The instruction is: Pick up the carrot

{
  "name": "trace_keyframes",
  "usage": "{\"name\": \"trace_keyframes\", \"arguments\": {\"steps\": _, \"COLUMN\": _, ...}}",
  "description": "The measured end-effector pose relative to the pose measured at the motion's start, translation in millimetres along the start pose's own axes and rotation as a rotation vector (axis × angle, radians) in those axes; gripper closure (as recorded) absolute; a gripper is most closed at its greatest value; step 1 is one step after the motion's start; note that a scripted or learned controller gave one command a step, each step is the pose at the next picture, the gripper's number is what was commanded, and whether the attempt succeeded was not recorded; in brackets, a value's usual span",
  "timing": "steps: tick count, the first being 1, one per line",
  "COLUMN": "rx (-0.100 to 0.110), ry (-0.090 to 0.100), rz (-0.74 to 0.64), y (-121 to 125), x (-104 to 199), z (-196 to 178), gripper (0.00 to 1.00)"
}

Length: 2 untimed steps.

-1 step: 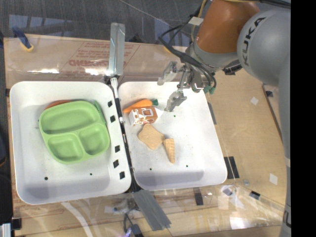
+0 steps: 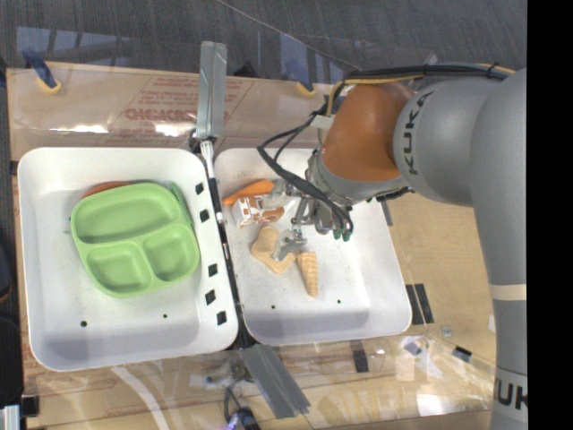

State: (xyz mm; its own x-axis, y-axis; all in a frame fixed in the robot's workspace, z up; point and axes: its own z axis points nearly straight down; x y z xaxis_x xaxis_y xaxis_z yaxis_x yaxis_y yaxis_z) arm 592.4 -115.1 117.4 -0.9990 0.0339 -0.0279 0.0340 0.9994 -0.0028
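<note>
Right now I am hanging my gripper (image 2: 295, 237) low over the right bin (image 2: 376, 285), near its middle, and I cannot tell from this slanted look down whether it is open or closed; nothing is showing as held. Closest around it, the ice-cream cone (image 2: 309, 272) is lying just toward the near rim, and a pale tan piece (image 2: 267, 245) is lying just beside the tip on the left-bin side. A little farther off, a small orange-and-white item (image 2: 250, 211) is sitting between those and my target. Beyond it, the carrot (image 2: 249, 191) is lying by the far corner next to the divider (image 2: 215, 231), so it is lying up and to the left of my gripper in the camera view, apart from it. Its long axis is running roughly across the bin, tilting slightly. I am judging that the coming move is calling for a shift toward that far corner, closing across the carrot's narrow width. Farther left, the green plate (image 2: 134, 236) is resting in the left bin (image 2: 54, 321).
</note>
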Motion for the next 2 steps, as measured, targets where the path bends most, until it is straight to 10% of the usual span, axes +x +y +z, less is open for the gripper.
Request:
{"name": "trace_keyframes", "arguments": {"steps": 1, "rx": 0.003, "ry": -0.009, "rz": -0.008, "y": 1.3, "x": -3.5, "z": -12.8, "gripper": 1.0}}
{"name": "trace_keyframes", "arguments": {"steps": 2, "rx": -0.005, "ry": 0.021, "rz": -0.148, "y": 47.5, "x": -50.6, "z": -76.7, "gripper": 1.0}}
